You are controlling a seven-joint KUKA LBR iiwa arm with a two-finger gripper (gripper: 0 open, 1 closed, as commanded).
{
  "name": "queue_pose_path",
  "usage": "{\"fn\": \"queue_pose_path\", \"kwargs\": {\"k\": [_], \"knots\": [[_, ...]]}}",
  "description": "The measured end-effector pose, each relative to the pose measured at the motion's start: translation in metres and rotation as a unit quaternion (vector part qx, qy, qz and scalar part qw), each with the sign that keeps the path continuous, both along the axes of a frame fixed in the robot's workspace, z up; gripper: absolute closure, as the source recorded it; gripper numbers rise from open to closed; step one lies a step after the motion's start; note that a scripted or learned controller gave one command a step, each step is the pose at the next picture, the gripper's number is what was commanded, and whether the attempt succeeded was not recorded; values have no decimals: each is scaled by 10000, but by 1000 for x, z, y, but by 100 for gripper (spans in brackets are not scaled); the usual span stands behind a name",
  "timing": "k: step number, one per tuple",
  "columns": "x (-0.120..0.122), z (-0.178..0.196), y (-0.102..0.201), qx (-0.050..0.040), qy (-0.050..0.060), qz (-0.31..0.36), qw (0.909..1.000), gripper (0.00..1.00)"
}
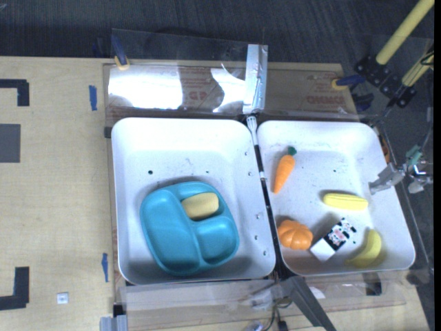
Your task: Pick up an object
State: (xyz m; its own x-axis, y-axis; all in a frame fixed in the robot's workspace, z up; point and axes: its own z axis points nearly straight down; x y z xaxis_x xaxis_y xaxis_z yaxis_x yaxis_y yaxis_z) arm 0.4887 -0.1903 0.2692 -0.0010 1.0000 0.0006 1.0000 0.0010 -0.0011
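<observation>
- A carrot [283,172] is lying in the right bin [358,133], upper left; a pumpkin [295,234], a yellow corn cob [346,201], a black-and-white box [333,239] and a lemon [368,248] are sitting lower down.
- A blue divided tray [180,236] holding a yellow piece [200,205] is sitting in the left bin [138,143].
- The gripper [403,176] is hanging at the frame's right edge; I cannot tell how it's set.

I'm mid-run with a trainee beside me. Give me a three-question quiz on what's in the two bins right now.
1. True or false: the carrot lies in the left bin.
2. What sits in the blue tray?
A. a pumpkin
B. a yellow bun-like piece
C. a banana
3. Fill in: the black-and-white box lies between the orange pumpkin and the ______.

Key
1. False: it lies in the right bin.
2. B, the yellow piece.
3. The yellow-green fruit, near the front corner.
</observation>
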Motion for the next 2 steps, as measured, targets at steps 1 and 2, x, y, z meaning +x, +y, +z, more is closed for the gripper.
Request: {"fn": "queue_pose_path", "kwargs": {"k": [1, 2], "knots": [[18, -15, -19, -12, -14, 316, 9995, 0], [29, -147, -23, 12, 15, 1377, 9905, 0]]}}
